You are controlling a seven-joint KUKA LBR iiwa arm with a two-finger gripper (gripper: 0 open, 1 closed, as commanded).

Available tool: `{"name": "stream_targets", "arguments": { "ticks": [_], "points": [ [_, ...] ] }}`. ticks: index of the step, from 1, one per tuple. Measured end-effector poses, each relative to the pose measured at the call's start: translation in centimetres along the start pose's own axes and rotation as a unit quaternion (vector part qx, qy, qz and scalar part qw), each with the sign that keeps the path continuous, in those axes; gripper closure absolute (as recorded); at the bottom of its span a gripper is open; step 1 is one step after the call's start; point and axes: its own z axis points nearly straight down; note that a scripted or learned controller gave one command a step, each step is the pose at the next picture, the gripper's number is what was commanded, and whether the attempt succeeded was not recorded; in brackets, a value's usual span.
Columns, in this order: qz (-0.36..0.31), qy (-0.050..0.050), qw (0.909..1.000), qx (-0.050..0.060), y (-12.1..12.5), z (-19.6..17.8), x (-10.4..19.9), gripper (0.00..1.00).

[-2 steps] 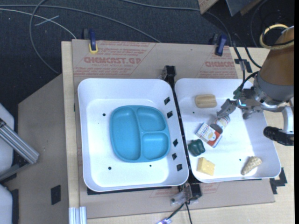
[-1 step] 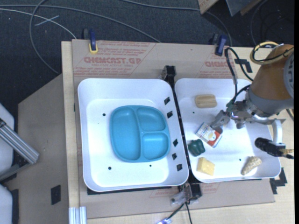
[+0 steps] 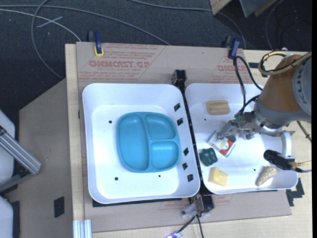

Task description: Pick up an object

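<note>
White right bin (image 3: 247,180) carries the loose items; left bin (image 3: 99,133) carries one blue divided plate (image 3: 148,141), three compartments.

Count, right bin: one tan rounded block (image 3: 217,107) near the far wall; one small red-and-white packet (image 3: 222,144) mid-bin; one dark green lump (image 3: 208,156) just beside the packet on its near side; one yellow wedge (image 3: 218,176) by the near rim; one pale speckled piece (image 3: 267,175) in the near right corner. Five items, none stacked.

Arm (image 3: 282,100) reaches in from the right; the jaws (image 3: 236,128) sit low over mid-bin, right at the packet's far edge. Cannot tell whether they are spread or pressed together; nothing is visibly pinched between them.

Likely target: the packet, being nearest. Judgement: light, thin, probably glossy and crinkly, lying flat, so it may slide or buckle instead of lifting. Best hold looks to be across its short width at a raised edge. The tan block and yellow wedge look stiffer and thicker, easier to pinch across opposite faces.

Both bins rest on a board surface (image 3: 129,58).
</note>
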Motion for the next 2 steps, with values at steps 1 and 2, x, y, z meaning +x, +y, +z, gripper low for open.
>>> {"name": "stream_targets", "arguments": {
  "ticks": [1, 2],
  "points": [
    [-0.001, -0.001, 1.0000, -0.006, 0.3, -1.4, 0.1, 1.00],
    [-0.001, -0.003, 1.0000, -0.001, 0.6, -5.8, 0.1, 1.00]
  ]
}}
